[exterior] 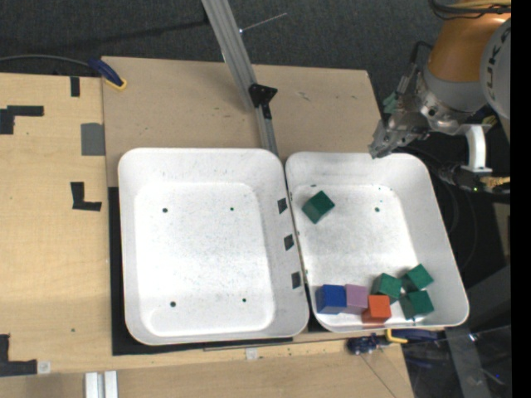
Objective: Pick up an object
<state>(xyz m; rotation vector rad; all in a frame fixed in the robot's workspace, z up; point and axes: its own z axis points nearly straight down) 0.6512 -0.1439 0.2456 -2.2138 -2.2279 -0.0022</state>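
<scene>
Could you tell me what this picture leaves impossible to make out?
- Tool: small and dark over the right bin rim in the camera view; finger state unreadable.
- Block cluster: blocks overlap, so the exact count is unsure.
- Arm: cut off by the right and top edges.

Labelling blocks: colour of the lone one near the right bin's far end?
Green block, in the camera view.
</scene>
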